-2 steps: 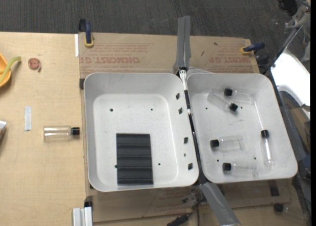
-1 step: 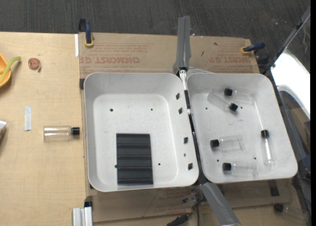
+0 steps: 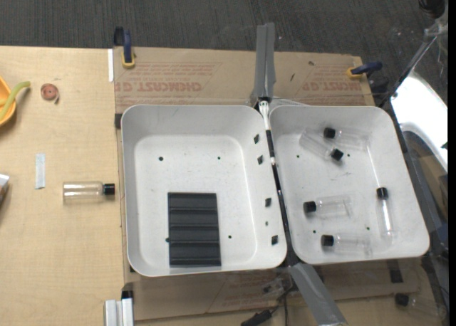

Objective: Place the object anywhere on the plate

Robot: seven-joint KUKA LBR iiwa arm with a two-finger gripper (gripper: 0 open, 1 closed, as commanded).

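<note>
A black ribbed plate lies flat in the left bin, toward its near edge and a little left of centre. In the right bin lie several clear vials with black caps. Two vials sit close together near the back. One vial lies in the middle, another vial lies along the right side, and a third vial rests near the front rim. All of them lie on their sides.
On the wooden bench to the left of the bins lie a loose clear vial, a small white strip, a red disc and a yellow object at the edge. Clamps hold the cardboard under the bins.
</note>
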